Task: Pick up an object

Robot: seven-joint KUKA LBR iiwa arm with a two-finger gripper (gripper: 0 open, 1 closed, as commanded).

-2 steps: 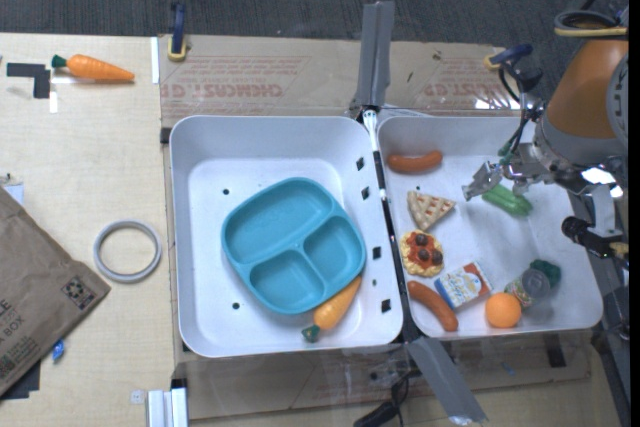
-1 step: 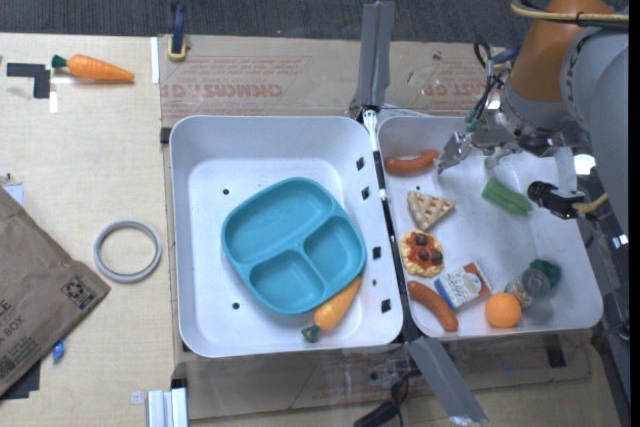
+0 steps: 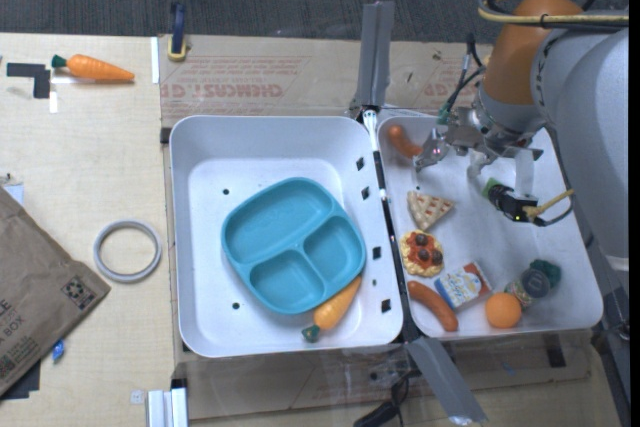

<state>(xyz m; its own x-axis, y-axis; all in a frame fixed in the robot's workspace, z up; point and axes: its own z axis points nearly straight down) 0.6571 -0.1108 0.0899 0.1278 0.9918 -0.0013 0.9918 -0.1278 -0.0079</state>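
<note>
The gripper [image 3: 440, 153] hangs low over the far end of the right bin [image 3: 575, 245], beside an orange-red sausage-like piece [image 3: 403, 140] whose long axis seems to run slantwise, far-left to near-right, close to the bin's left wall. I cannot tell whether the fingers are open or shut (metal parts crowd the wrist). Bare bin floor lies just near of the gripper, before the pizza slice [image 3: 430, 209]. The arm [image 3: 560, 75] enters from the right, its orange band [image 3: 520, 55] above the wrist.
</note>
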